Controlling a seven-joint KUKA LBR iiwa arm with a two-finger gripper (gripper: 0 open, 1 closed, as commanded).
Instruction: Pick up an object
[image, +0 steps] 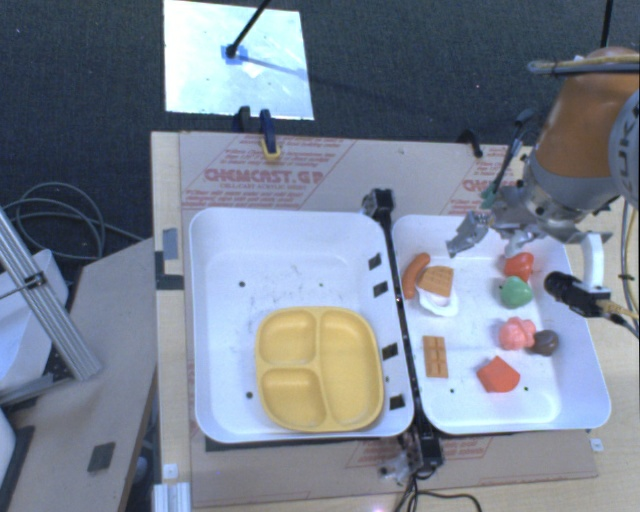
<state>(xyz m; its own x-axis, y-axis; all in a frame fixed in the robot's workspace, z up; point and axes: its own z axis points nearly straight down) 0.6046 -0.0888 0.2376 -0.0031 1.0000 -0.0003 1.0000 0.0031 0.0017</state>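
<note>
Yellow tray (320, 368) sits in left bin (230, 250), well left of and below gripper (497, 232). In right bin (575, 400), sausage (415, 273) and cracker (436, 281) lie just below-left of gripper; red piece (518, 265) and green piece (516, 292) just below-right. Gripper hovers over bin's far edge, nothing between fingers; finger spacing cannot be told.
</note>
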